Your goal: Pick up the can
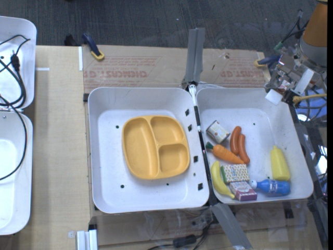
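Observation:
The can (217, 132) is small and silvery with a pale label. It lies tilted on its side in the right bin (263, 116), near that bin's left wall and towards the back. The arm comes in at the top right with its orange band high up. My gripper (282, 86) hangs over the right bin's far right corner, well to the right of the can and behind it. Cables and wrist hardware crowd around it, and nothing shows held in it.
Close to the can lie two sausages (238, 142), a carrot (228, 153), a banana (218, 178), two small boxes (238, 181), a blue bottle (271, 187) and a yellow bottle (279, 163). The left bin (104, 139) holds a yellow divided plate (155, 146).

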Controlling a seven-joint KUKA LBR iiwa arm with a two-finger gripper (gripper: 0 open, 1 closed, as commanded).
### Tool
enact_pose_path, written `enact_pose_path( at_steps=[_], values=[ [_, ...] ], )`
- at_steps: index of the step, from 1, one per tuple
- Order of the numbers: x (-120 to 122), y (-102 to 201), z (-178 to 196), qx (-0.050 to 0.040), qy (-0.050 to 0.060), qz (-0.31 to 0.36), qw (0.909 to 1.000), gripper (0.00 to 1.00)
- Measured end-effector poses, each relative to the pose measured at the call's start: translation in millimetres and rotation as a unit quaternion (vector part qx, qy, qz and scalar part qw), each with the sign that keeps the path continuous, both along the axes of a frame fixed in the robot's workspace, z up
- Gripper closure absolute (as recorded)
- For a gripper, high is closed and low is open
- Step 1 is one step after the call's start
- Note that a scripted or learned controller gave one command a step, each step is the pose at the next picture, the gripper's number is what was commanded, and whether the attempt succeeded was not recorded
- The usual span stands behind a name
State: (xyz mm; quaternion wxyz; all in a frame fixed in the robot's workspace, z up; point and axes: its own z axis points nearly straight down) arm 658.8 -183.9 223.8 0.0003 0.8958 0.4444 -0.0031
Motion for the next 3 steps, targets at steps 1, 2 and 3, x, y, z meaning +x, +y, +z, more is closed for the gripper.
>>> enact_pose_path(
  at_steps=[1,2,3],
  values=[
    [0.1,0.3,7.9,-0.0007,0.001,0.001,1.0,1.0],
    [-6.9,4.4,58.2,0.0009,-0.002,-0.055,0.9985,1.0],
    [-4.4,86.0,15.7,0.0013,0.0,-0.092,0.9957,1.0]
  ],
)
